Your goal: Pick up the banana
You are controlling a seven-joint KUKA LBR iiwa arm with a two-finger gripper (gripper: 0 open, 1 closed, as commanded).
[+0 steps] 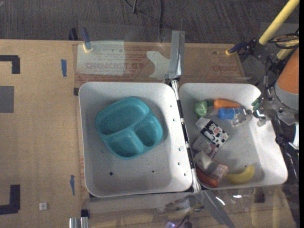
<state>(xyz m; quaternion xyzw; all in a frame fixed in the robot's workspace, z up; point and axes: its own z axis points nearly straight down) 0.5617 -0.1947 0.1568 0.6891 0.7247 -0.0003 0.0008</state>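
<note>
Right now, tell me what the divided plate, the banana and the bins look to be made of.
Divided plate: likely moulded plastic, teal, smooth with a soft sheen and rounded compartment walls.
Banana: uniform yellow, glossy; possibly a plastic toy, though too small to be sure.
Bins: white, probably plastic, with smooth walls and rounded corners.

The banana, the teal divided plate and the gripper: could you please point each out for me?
banana (242,175): camera view, middle of the curved yellow body.
teal divided plate (129,127): camera view, central ridge.
gripper (246,116): camera view, between the fingertips.

Banana in right bin, gripper well above it
</note>
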